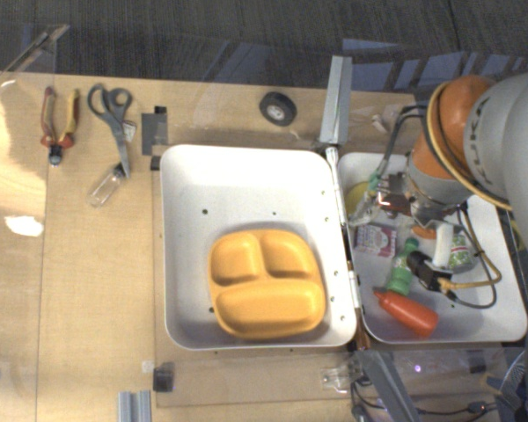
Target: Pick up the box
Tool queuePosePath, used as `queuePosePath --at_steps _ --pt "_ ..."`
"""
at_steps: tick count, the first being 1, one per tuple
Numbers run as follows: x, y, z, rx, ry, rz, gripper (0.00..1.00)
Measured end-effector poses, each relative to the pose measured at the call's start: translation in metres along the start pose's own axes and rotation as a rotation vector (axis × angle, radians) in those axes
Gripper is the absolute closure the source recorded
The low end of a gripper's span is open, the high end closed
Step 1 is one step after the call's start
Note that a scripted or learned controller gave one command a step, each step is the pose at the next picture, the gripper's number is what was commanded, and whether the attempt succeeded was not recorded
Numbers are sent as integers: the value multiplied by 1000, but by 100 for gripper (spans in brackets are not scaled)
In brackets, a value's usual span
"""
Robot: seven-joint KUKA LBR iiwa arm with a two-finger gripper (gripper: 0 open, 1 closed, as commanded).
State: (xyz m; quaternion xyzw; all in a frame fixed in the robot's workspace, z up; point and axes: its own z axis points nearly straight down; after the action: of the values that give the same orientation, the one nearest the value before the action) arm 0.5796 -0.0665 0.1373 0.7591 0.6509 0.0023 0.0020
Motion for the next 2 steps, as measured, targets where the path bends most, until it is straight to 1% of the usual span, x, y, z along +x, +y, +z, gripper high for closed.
queuePosePath --at_steps 1,2 --pt "-5 2 11 -4 0 -21 0" --pt "-20 12 48 -7 -3 -84 0"
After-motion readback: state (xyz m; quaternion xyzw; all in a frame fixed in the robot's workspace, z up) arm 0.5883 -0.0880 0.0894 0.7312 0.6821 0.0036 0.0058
